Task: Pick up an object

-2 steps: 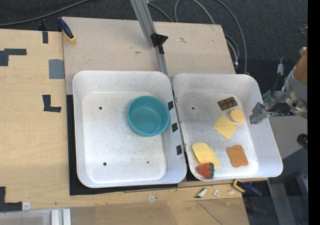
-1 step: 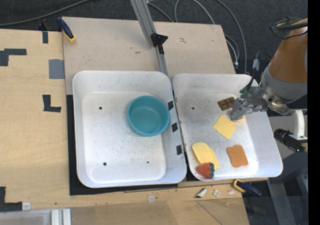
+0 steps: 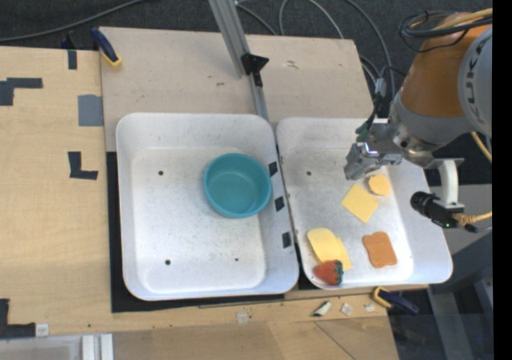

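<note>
Gripper low in the right bin, over the small toy food pieces; nothing seen held.

Nearest the front: red strawberry-like piece (image 3: pixel 328 273) touching a pale yellow piece (image 3: pixel 326 244); orange slab (image 3: pixel 380 250) beside them. Further in, yellow wedge (image 3: pixel 360 203), then a small yellow-orange piece (image 3: pixel 379 185) just beside the gripper (image 3: pixel 358 163); can't tell if fingers are apart or together. Right bin (image 3: pixel 316 142) holds all 5. Left bin (image 3: pixel 144 190) holds a teal bowl (image 3: pixel 237 184). Pieces look light, stiff, prob. smooth plastic and flat: grip across the short edges; slips likely.
</note>
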Tool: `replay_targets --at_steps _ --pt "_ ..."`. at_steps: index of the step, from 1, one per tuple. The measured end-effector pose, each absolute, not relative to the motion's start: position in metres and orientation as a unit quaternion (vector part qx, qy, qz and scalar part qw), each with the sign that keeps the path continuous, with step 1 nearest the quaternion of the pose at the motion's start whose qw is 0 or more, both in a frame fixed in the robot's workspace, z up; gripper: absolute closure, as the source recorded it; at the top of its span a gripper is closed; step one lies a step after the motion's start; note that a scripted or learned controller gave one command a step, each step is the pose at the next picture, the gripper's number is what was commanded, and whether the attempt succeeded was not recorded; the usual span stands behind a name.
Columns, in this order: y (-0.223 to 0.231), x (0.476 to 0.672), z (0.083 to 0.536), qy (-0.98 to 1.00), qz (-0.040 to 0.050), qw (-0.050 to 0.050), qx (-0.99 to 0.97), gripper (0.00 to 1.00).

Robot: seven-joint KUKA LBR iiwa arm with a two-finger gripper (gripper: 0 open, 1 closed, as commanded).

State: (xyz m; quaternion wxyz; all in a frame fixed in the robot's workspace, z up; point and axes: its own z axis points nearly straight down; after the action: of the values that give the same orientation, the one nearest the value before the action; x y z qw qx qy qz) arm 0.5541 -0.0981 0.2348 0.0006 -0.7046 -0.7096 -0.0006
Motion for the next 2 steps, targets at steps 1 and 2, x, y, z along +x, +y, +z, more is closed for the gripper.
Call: replay_targets --at_steps 1,2 --pt "-0.04 0.578 0.24 -0.71 -0.0008 0.001 -0.704 1.0" --pt "0.011 0.605 0.242 -0.71 -0.0007 0.001 -0.705 1.0"
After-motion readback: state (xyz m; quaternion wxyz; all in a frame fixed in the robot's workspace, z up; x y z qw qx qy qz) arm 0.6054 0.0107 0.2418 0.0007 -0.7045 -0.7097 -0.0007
